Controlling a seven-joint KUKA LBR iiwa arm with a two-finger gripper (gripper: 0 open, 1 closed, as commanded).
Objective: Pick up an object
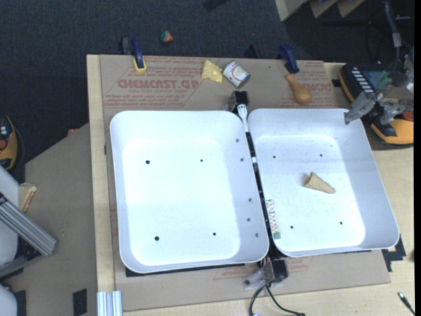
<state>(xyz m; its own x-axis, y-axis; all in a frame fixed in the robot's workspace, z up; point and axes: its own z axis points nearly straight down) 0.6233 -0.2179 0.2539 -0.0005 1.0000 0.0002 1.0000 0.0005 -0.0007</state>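
While the gripper point(360, 109) sits at the far right corner of the right bin point(358, 147), just over its rim, the one loose thing in that bin, a tan cone-shaped piece point(319, 184), lies well apart from it, nearer and to the left, close to the middle of the bin floor. Whether the metal tips are spread or closed cannot be told at this size, and nothing shows between them. The cone piece lies on its side, its narrow end pointing far-left and its wider end near-right; it looks matte, like foam or wood.

Both bins are shallow, white, smooth plastic with rounded corners and small dark dots on their floors. The left bin point(131, 176) touches the right one along a dark seam down the middle. They rest on a brown cardboard sheet point(164, 81) printed with red lettering.

On the cardboard beyond the bins lie a yellow wedge point(212, 72), a small white-and-grey box point(236, 74) just beside it, and farther right a tan wooden piece with a rounded bulb end point(298, 89). Two blue-handled clamps point(137, 52) point(287, 56) grip the far edge of the board.
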